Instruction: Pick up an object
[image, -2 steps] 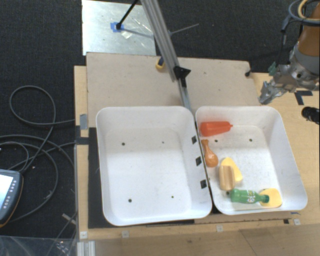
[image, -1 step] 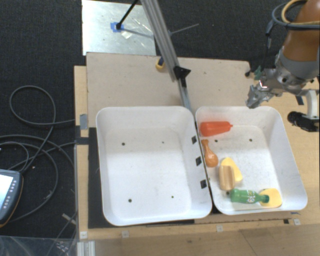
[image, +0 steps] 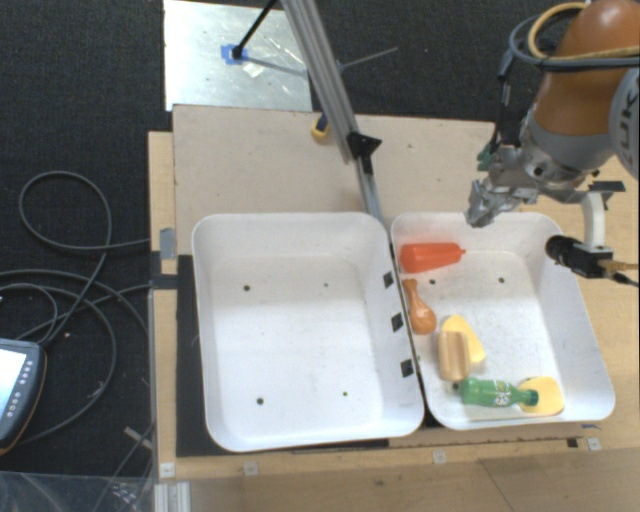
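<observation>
White left bin (image: 300, 330): bare floor. White right bin (image: 575, 330): holds five items. Grey arm (image: 575, 90), orange band: gripper (image: 484, 212) above right bin's far edge, nothing between fingers, spread cannot tell. Orange bottle (image: 431, 256) at far left. Hot dog (image: 456, 352) mid-bin. Green bottle (image: 497, 393) near front. Orange spoon (image: 418, 308) along left wall. Yellow piece (image: 546, 394) touching green bottle.

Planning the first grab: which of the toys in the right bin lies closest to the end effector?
The orange-red carrot-shaped plastic toy at the bin's far end, lying just below-left of the end effector. The tan wooden spoon, hot dog and green bottle lie farther toward the near edge.
</observation>
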